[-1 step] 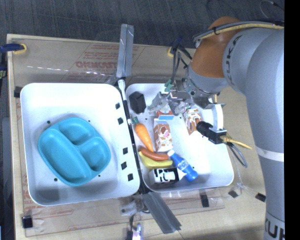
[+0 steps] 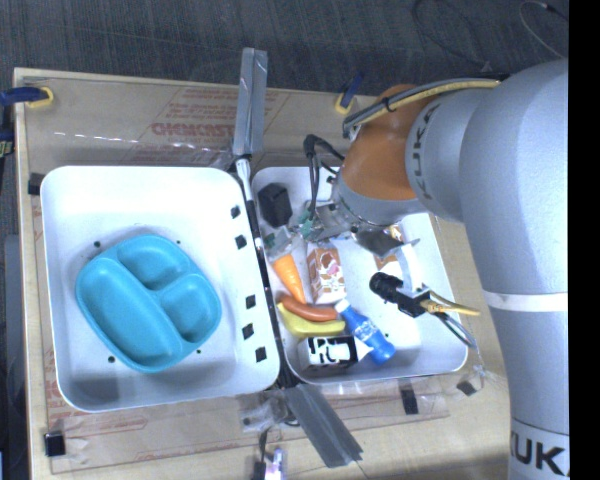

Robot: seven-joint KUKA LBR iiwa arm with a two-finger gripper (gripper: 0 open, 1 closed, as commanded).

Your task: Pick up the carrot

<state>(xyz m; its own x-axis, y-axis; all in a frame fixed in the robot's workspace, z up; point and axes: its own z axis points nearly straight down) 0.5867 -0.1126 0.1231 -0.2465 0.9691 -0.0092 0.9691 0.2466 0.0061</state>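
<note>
Carrot point(image 2: 290, 276) in right bin point(image 2: 425, 346) | pale wooden bench point(image 2: 130, 118) | dark floor point(image 2: 130, 18) | jaws: cannot tell

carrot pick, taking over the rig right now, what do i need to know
Gripper: low over the right bin, just beyond the carrot's far end. Whether it is open or shut cannot be told.
Carrot: lying on the right bin's floor near its left wall, beside a snack packet, with a banana at its near end.
Left bin: holds a blue divided plate, not part of this job.
Done: the arm is over the carrot's bin, close to it.
Left: grasp the carrot and lift it; it is not yet off the floor.
</note>
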